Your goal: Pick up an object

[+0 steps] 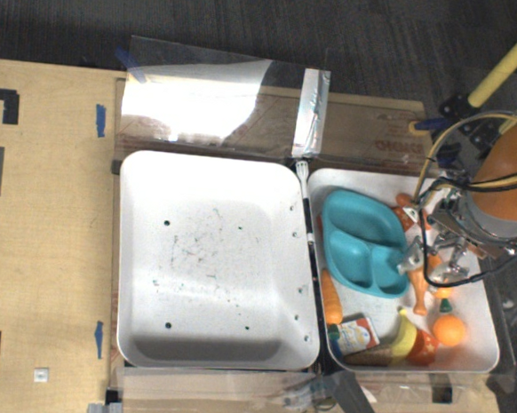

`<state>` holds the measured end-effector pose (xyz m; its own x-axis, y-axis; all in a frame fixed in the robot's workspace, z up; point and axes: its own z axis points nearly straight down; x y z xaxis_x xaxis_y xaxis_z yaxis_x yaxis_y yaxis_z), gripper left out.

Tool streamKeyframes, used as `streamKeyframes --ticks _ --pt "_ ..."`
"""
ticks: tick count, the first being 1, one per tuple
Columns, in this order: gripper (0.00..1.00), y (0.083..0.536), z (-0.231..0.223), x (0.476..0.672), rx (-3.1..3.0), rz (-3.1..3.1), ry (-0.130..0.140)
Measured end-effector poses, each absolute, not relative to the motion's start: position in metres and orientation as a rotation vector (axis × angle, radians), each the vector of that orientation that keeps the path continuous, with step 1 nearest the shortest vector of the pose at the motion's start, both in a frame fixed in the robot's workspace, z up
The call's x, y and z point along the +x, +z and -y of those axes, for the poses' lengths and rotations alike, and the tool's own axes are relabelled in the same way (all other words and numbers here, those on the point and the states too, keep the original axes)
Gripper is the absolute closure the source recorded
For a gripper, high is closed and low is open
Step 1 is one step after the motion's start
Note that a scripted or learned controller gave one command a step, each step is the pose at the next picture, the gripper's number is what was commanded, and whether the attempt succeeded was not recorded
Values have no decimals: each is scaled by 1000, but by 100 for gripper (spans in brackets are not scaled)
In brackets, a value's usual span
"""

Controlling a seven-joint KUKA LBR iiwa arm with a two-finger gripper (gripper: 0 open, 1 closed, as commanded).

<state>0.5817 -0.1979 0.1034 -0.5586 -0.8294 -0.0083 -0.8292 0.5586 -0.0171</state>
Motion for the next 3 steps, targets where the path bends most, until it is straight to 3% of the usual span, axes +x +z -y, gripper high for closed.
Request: streamKeyframes --ticks 1,2,3 --pt "100 99 172 540 -1752 -2576 -45" --pt "100 257 127 541 -1829 -2539 -17" --pt "100 106 133 533 -2292 -2140 -9"
